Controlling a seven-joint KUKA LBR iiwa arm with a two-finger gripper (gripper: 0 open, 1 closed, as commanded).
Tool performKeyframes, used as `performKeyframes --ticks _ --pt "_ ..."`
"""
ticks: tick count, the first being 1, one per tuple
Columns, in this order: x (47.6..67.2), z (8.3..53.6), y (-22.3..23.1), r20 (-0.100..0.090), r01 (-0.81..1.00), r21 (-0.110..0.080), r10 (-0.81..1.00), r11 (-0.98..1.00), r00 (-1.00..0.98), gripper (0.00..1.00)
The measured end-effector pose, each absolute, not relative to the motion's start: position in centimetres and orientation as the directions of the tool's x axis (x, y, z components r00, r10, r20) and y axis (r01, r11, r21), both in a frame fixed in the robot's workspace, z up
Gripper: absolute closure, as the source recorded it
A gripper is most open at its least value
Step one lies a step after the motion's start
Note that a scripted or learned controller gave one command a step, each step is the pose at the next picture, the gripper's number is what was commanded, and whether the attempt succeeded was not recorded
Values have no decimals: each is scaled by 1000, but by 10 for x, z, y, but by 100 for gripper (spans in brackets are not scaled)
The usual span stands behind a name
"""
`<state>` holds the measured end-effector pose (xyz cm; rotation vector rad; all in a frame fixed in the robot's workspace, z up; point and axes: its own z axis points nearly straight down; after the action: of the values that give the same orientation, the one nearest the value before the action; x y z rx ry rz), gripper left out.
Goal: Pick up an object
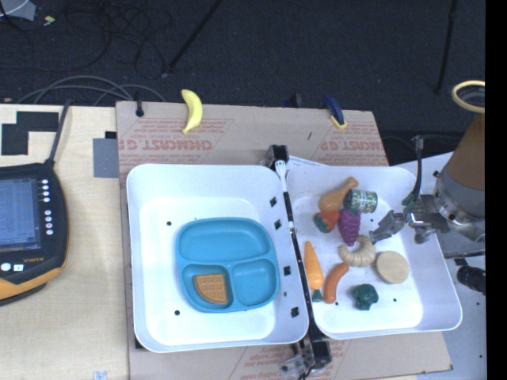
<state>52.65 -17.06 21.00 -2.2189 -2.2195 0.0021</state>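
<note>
The right white bin (440, 311) holds several toy foods: a drumstick (339, 194), a green can (363, 202), purple grapes (348, 225), a beige croissant (358, 252), a round biscuit (392, 267), a carrot (314, 266), a sausage (333, 281) and a dark green broccoli (364, 296). My gripper (386, 226) reaches in from the right and hangs low over this bin. It sits just right of the grapes and above the biscuit. I see nothing held in it.
The left white bin (150, 212) carries a blue divided plate (226, 244) with a waffle (211, 288) in one compartment. A yellow banana (192, 111) and a blue clamp (336, 111) lie on the cardboard behind the bins. A teach pendant (24, 228) rests far left.
</note>
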Motion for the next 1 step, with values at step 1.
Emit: performKeyframes --ticks 1 --pt "545 83 -135 0 1000 -1 1000 2 -2 0"
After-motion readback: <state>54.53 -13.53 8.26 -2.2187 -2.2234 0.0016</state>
